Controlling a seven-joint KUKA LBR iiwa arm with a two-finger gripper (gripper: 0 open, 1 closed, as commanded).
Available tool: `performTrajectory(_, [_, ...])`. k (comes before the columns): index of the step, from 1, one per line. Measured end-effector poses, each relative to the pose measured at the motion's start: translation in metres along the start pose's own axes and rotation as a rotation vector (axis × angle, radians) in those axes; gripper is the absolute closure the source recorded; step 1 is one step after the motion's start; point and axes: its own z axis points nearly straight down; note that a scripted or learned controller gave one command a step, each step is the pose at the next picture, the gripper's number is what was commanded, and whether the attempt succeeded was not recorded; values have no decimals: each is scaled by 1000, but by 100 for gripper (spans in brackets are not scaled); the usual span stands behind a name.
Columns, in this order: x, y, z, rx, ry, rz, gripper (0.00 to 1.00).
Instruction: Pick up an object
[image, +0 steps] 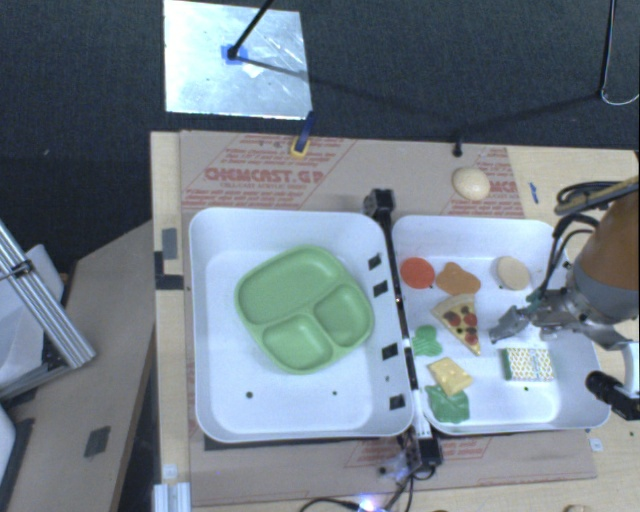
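Note:
The right bin (575, 400) holds several toy foods: a red round slice (417, 271), an orange piece (458, 278), a beige round piece (513, 272), a pizza slice (461, 322), a yellow cheese wedge (450, 376), two green pieces (427, 341) (448, 404), and a speckled white-green block (528, 364). My gripper (510, 322) reaches in from the right, low over the bin's middle. It sits just above the speckled block and right of the pizza slice. Nothing shows between its fingers.
The left bin (215, 400) bears a green divided plate (303, 308). A beige ball (471, 182) lies on the cardboard behind the right bin. A black divider with clips (393, 300) runs between the bins. Cables loop at the right edge.

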Motion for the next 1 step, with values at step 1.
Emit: performTrajectory(1, [0, 0, 44, -2, -1, 0, 0])
